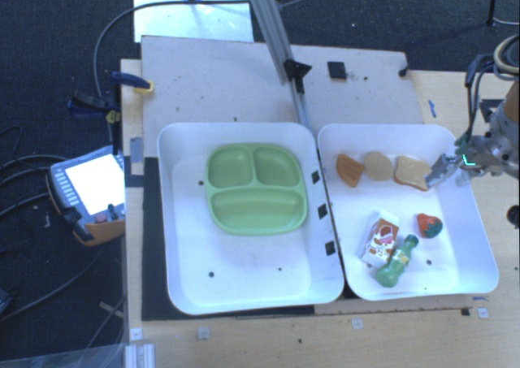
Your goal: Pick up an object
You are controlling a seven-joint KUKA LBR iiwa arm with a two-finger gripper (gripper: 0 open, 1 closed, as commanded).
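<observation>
The right bin holds several small items. Along its far side lie an orange wedge, a round tan biscuit and a tan bread slice. Nearer the front are a strawberry, a small white and red carton and a green bottle lying on its side against the carton. My gripper reaches in from the right, low over the bin's far right part. Its tip is just beside the bread slice's right edge. I see nothing held in it.
The left bin holds a green divided plate. A slanted metal pole rises behind the bins over a white board. A handheld pendant with a lit screen lies on the floor to the left.
</observation>
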